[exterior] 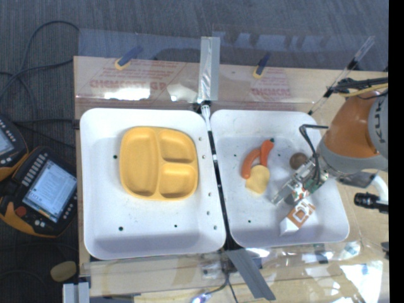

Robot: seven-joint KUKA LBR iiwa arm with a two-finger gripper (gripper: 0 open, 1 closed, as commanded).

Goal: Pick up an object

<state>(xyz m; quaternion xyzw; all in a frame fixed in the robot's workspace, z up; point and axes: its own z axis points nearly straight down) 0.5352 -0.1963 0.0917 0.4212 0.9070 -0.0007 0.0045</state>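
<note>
Over the right bin point(328, 122), the gripper point(291, 191) hangs beside a yellow lump point(257, 180). Its jaws' state I cannot tell. Left bin point(95, 144) holds a yellow divided tray point(158, 162)

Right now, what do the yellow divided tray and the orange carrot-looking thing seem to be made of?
The yellow divided tray looks like moulded plastic: one even colour, smooth rounded compartment walls, a soft matte sheen. The orange carrot looks like a plastic or rubber toy: uniform glossy orange with a dark tip; which of the two, the view leaves open.

A yellow divided tray point(158, 163) lies in the left bin point(101, 232); two teach pendants point(39, 191) rest beside the bench.
</note>
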